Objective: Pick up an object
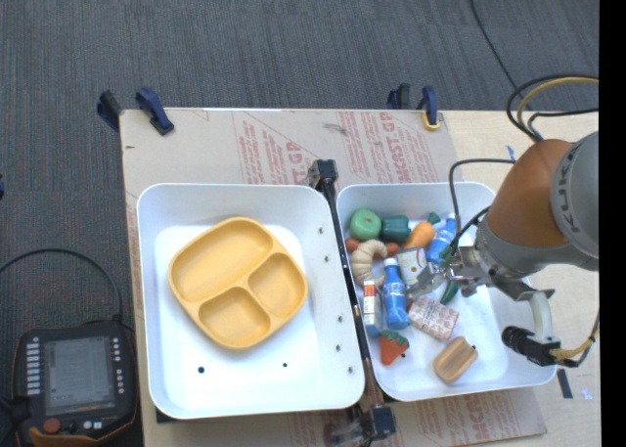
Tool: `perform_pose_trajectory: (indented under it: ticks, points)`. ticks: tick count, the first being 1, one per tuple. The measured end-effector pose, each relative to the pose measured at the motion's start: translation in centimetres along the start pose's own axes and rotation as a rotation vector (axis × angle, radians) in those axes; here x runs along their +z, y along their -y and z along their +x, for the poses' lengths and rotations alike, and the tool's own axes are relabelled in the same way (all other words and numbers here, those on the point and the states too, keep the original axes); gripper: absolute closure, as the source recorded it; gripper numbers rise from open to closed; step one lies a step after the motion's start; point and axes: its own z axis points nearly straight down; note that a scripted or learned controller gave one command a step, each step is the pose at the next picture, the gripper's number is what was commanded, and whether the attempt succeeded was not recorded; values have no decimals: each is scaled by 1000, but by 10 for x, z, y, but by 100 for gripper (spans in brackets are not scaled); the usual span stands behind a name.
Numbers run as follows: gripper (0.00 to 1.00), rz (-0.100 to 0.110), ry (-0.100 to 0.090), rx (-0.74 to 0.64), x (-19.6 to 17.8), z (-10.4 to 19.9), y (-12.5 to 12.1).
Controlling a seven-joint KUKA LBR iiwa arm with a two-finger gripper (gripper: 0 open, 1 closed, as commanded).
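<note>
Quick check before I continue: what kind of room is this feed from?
Probably a robotics lab, not a home. The board under the two white bins is clamped down with blue clamps, a teach pendant lies on the grey carpet, and cables run loose.

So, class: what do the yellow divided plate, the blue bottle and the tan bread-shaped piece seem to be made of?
Yellow three-compartment plate: likely moulded plastic, with an even colour and soft sheen. Small blue bottle: probably glossy plastic, with a highlight along its side. Tan bread-shaped piece: matte, perhaps plastic or foam; the view leaves it open.
</note>
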Motion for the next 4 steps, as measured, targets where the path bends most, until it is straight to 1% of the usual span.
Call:
perform_pose_trajectory:
  ticks: [1,2,3,4]
  points:
    - [100,-2,-4,3,-10,1,-2]
    - [0,-2,-4,3,-10,1,-2]
    - [0,-8,17,5,2,54,-27]
    - [100,6,3,2,-5,61,-26]
